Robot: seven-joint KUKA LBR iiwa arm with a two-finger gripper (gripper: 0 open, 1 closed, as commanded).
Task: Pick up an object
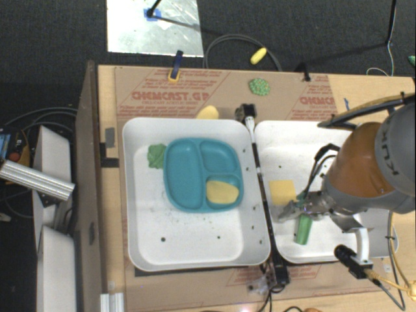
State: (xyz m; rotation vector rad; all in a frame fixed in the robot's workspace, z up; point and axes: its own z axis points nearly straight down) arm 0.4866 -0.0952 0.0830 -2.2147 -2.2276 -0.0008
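In the right bin (364,149) lie a flat yellow square (282,190) and a green cylinder (302,229), both near the bin's left wall. My gripper (298,210) hangs low over the bin between them, just right of the yellow square and touching or directly above the cylinder's top end. The grey arm with its orange band (356,164) covers the bin's right half. In the left bin (140,174) sits a blue divided plate (188,174) with a yellow lump (222,191) in its lower right compartment. A green leafy piece (156,155) lies at the plate's left edge.
On the cardboard behind the bins lie a yellow piece (208,113), a green round piece (260,86) and a blue-and-yellow clip (175,69). A black divider bar (259,174) runs between the bins. Cables (320,164) hang beside the wrist.
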